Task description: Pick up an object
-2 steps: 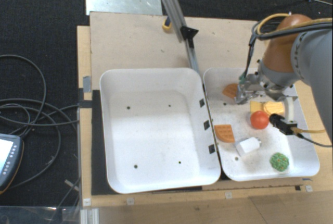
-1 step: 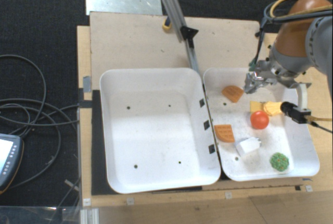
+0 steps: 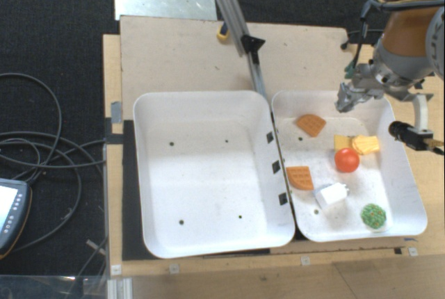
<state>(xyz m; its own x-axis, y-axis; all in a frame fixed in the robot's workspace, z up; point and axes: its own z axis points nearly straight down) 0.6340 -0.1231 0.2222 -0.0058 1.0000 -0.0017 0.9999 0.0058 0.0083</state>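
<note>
Over the far rim of the right bin you have the gripper, hanging from the grey wrist with the orange band above it. You cannot tell from this slant whether it is open or closed; nothing shows held under it.

Nearest to it lies a waffle, down and to the left in the picture, a little apart from the tool, with its long axis running roughly across the bin. Just beyond, toward the near side, a yellow block sits touching or almost touching a tomato. Further on you find a second waffle close to the wall shared with the left bin, then a white block, and a green ball at the near right corner.

Your pick has not begun, by the look of it. If you take the first waffle, the move is short: toward the near-left and down. It lies flat, so the fingers may slide over it. The tomato stands taller and may offer a surer grip, but the yellow block crowds one side.
</note>
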